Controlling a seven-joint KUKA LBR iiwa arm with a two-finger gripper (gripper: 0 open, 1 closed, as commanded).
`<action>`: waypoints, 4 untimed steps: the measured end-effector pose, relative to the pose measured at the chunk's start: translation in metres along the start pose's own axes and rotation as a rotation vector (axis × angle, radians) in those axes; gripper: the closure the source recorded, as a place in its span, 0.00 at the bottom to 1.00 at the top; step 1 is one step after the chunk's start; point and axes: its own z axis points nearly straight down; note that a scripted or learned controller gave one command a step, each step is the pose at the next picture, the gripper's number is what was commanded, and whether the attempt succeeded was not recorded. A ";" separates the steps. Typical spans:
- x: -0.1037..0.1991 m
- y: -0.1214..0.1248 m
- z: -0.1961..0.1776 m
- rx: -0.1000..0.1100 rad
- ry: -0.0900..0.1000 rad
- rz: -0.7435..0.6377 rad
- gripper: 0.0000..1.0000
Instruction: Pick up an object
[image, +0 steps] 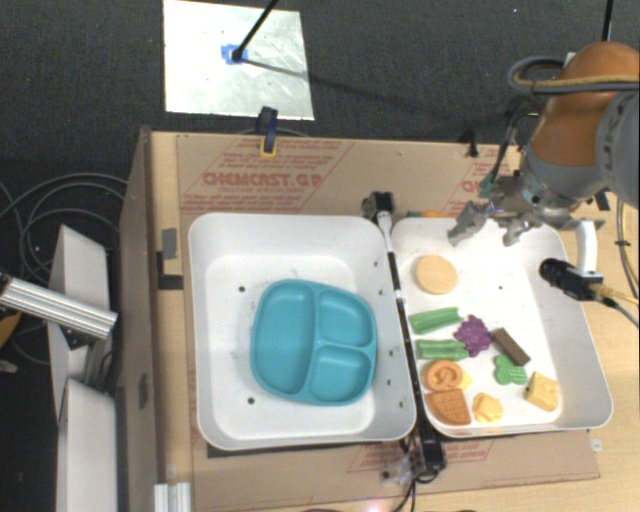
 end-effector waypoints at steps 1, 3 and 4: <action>-0.021 -0.073 0.069 0.009 0.001 0.005 0.00; -0.015 -0.127 0.126 -0.007 -0.002 0.005 0.00; -0.037 -0.060 0.059 -0.009 -0.004 -0.002 0.00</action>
